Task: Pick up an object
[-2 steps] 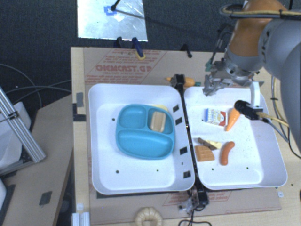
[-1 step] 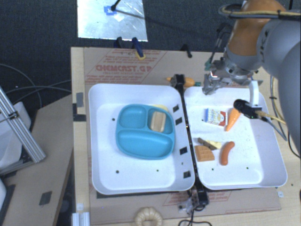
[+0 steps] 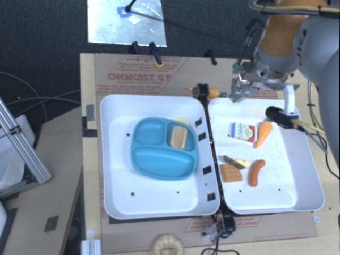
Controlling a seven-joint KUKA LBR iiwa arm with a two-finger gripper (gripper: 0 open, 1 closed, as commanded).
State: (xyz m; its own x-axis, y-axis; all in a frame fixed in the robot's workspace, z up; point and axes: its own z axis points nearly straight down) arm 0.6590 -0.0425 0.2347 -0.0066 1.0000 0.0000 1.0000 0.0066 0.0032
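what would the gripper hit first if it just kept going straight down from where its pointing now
Probably the bare floor near the back edge of the right bin. The gripper hangs above that edge, and the small packet and carrot lie nearer the camera. Depth is hard to judge from this slant.

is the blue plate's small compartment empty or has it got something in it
Not empty. The blue divided plate in the left bin holds a tan bread-like piece in its upper right compartment.

Carrot (image 3: 263, 134), sausage (image 3: 256, 172), small carton (image 3: 242, 132) and cracker (image 3: 231, 173) lie in the right bin (image 3: 303, 163).
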